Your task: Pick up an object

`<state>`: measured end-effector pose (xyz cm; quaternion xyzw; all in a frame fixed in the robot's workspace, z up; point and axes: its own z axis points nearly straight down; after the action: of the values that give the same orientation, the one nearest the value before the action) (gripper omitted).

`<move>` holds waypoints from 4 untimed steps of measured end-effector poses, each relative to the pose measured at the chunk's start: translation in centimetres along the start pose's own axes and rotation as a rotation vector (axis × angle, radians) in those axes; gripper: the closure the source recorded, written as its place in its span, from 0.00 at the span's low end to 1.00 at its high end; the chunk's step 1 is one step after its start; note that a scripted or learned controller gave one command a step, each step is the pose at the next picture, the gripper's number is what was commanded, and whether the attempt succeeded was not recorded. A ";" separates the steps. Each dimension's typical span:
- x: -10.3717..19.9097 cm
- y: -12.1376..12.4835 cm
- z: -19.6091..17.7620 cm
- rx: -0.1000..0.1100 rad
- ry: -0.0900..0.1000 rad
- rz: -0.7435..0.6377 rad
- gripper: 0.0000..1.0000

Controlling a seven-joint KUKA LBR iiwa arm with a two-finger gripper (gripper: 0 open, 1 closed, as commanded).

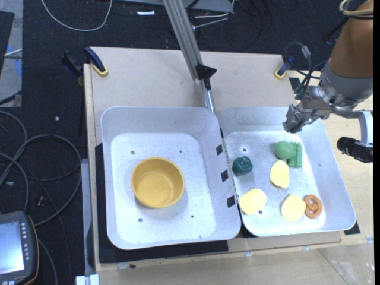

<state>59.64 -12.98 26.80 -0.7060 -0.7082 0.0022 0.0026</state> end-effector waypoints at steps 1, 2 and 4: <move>0.0 0.0 0.0 0.000 0.000 0.000 0.00; 0.0 0.7 5.2 0.010 0.001 0.002 0.00; 0.0 1.3 17.4 0.009 0.002 0.003 0.00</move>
<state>60.84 -12.96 9.39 -0.7068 -0.7073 0.0049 0.0063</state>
